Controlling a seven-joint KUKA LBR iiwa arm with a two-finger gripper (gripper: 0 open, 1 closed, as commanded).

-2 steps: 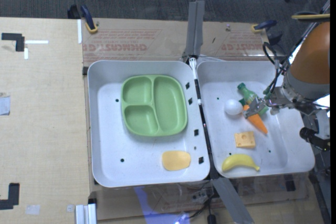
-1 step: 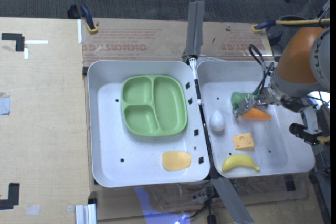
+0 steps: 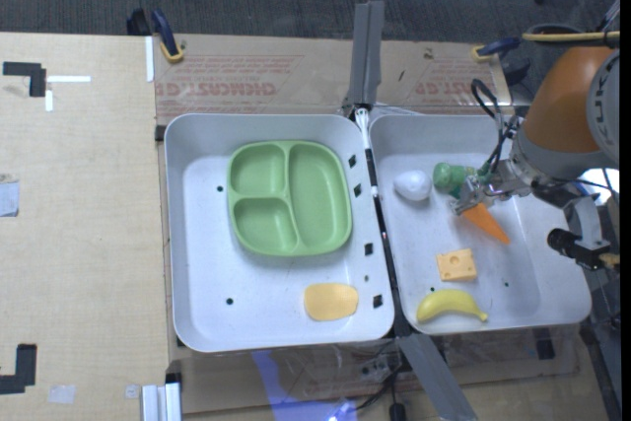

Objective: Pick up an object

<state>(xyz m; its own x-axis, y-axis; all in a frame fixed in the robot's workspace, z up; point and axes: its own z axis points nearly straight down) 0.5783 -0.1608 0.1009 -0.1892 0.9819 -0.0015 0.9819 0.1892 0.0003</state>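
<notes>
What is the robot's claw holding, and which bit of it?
It cannot be told. The gripper sits right at the top end of the orange carrot, beside the green toy.

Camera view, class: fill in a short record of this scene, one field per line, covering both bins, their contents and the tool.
left bin: green divided plate; flat yellow piece near the front
right bin: white egg-like object, green object, carrot, cheese wedge, banana
tool: low in the right bin, over the carrot's near end, beside the green object
grip: cannot tell
</notes>
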